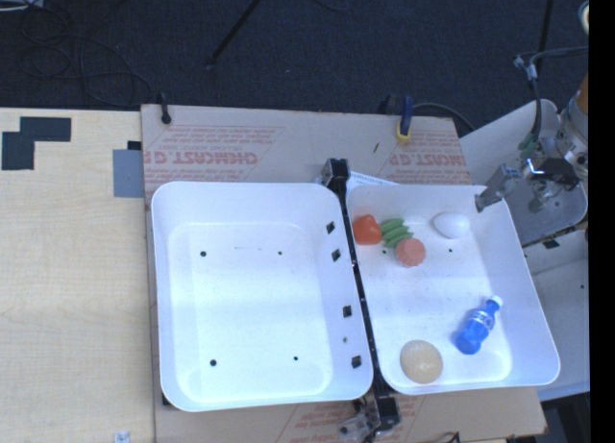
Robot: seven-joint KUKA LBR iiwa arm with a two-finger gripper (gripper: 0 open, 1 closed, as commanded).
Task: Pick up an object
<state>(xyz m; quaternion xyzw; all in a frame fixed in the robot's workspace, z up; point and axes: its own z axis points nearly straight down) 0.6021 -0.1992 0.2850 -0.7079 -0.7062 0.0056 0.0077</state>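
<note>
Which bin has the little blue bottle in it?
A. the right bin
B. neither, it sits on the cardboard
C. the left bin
A. The blue bottle lies inside the right bin, near its lower right corner, close to a round tan ball.

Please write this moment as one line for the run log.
arm: at right edge, outside bins | claw: beside right bin far corner, holding nothing seen | right bin: blue bottle, tan ball, white egg shape
</note>
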